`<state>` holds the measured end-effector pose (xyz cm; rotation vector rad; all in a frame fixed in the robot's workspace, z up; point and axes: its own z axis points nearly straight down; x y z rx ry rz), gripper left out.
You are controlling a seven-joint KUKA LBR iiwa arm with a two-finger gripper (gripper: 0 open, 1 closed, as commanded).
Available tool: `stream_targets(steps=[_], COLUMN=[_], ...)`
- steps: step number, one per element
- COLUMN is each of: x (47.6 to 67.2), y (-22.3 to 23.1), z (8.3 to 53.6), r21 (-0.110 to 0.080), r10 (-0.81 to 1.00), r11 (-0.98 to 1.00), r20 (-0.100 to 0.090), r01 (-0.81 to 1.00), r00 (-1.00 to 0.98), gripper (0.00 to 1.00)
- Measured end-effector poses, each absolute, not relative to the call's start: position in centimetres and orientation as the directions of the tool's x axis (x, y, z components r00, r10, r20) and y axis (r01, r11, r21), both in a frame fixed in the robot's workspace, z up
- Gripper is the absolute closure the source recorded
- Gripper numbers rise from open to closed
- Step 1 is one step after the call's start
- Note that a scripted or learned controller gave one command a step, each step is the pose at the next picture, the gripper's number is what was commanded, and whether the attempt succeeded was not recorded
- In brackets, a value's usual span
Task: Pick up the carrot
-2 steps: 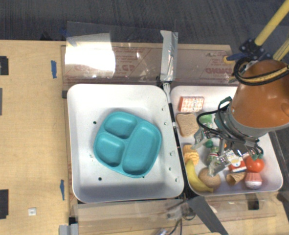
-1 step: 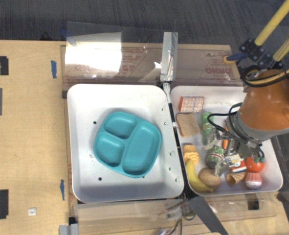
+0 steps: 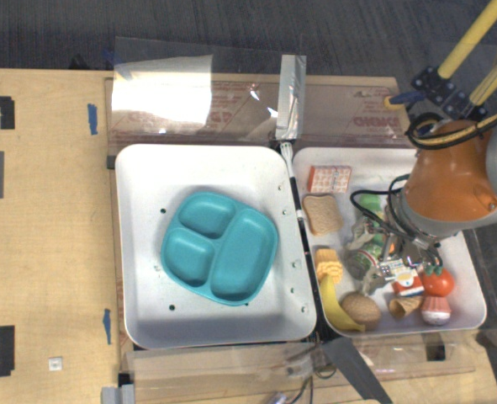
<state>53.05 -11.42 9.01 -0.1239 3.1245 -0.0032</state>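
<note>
Right bin (image 3: 372,168), carrot (image 3: 409,287) just beside end effector (image 3: 376,256)

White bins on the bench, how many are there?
2. The left bin holds a teal divided plate; the right bin holds the toy food, with the arm over it.

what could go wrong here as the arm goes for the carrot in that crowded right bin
1. Wrong item: the end effector sits low in the right bin among tightly packed toy food, with the tomato, banana and bread slice close around it. I cannot single out the carrot, so it may close on a neighbour.
2. Knocking things: the items nearly touch, so a descent or lift could shove them against the bin wall.
</note>
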Motion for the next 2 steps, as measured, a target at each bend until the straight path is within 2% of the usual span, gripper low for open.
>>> stream_targets(steps=[1, 2], x=[55.3, 55.7], y=[-15.6, -15.6], z=[8.9, 10.3], r21=[0.003, 0.004], r10=[0.377, 0.375], r11=[0.926, 0.927], r20=[-0.014, -0.027], r01=[0.377, 0.375], r00=[-0.926, -0.927], gripper=[0.0, 1.0])
